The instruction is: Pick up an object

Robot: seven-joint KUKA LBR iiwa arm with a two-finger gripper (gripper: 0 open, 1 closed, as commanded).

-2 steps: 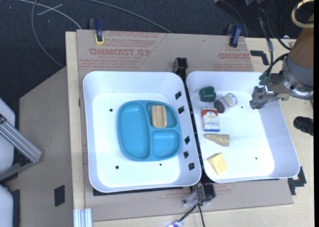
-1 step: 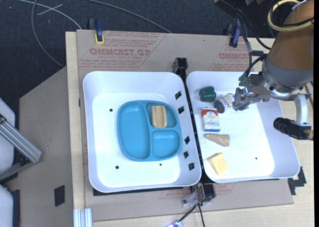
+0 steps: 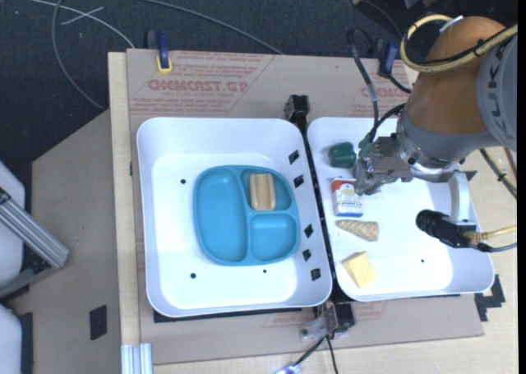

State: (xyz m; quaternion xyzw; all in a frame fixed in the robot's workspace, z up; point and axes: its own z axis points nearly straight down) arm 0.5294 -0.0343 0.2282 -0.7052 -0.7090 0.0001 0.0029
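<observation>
Nearest the camera, well to the near side of the box [image 3: 347, 198], a yellow wedge [image 3: 357, 268] lay flat on the floor of the bin [image 3: 427, 282]. Between it and the box, just beside the box, a tan wedge [image 3: 359, 229] lay flat too. The box itself, small and printed red, white and blue, sat on the bin floor close to the wall shared with the other bin [image 3: 164, 200]. Across that wall from the box, well apart from it, a blue tray [image 3: 222, 216] held a tan block [image 3: 262, 191] in the far compartment on its box side.

Just beyond the box, the gripper [image 3: 370, 175] hung low over its far edge. How far open it was could not be told, nor whether it touched the box, and nothing could be seen in its hold. Beyond the box again, near the gripper, a green thing [image 3: 341, 153] lay by the bin's far wall.

As a judgement, the pick was not yet made, since every item looked to be resting where it lay. The approach seemed largely done, with the box the likeliest target. Closing on it and lifting it clear were what remained.
</observation>
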